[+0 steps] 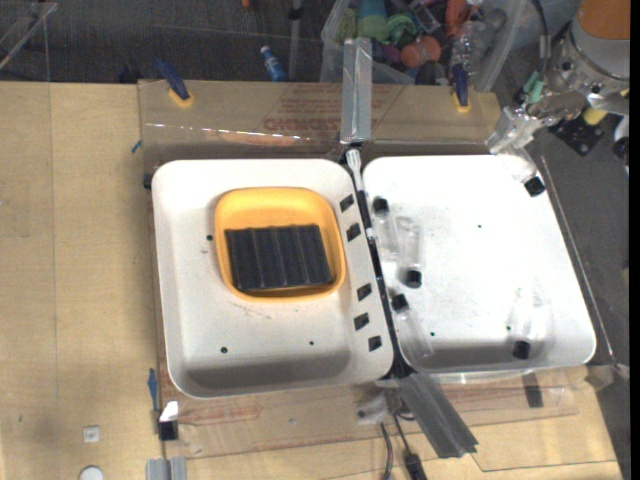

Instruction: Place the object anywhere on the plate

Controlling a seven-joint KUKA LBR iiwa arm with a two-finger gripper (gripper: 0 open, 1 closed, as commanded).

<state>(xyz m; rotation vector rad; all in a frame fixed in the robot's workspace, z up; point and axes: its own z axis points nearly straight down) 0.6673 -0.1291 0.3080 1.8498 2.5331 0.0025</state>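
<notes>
Nearest you, the dark ridged object (278, 256) already lies on the yellow plate (226, 211). Your claw (520, 118) hovers top right; grip unreadable. Any return could knock it off.

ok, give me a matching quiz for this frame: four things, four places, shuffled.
Things:
1 dark ribbed rectangular block
2 yellow rounded-square plate
3 grey arm with orange band
4 clear tub of colourful toys

Places:
A at the view's top, centre
B on the plate
C beyond the right white bin, at its far corner
D in the left white bin

Pairs: 1-B; 2-D; 3-C; 4-A
</notes>
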